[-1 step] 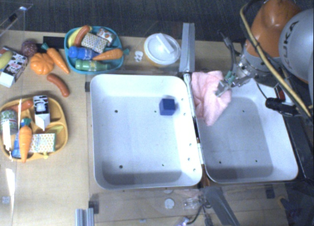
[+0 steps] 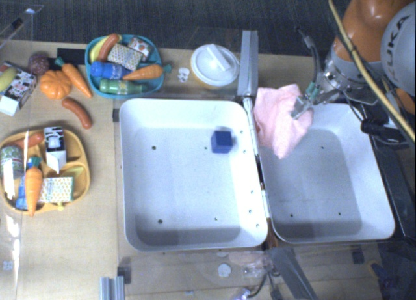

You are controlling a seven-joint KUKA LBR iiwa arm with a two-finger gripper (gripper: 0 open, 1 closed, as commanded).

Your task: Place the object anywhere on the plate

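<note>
While the grey arm with the orange band (image 2: 374, 12) is reached in from the right, its jaws (image 2: 304, 107) are seen pressed into the upper right part of a crumpled pink cloth (image 2: 279, 124), and the cloth appears to be pinched between the closed fingers, a fold of it being gathered at their tips. The cloth is draped at the upper left corner of the right shallow white bin (image 2: 338, 214), with its left edge lying over the divider between the two bins. A small dark blue cube (image 2: 222, 141) is found in the left shallow white bin (image 2: 169, 227), in its upper right part, well apart from the cloth. Behind the bins, on the light wooden table (image 2: 97, 227), a round white plate with a yellowish rim (image 2: 214, 66) is set just beside the upper edge of the left bin. Further left, a blue bowl of toy food (image 2: 125, 64) and a yellow dish of toy food (image 2: 44, 170) are seen, with loose toy carrots and a sausage between them.
</note>
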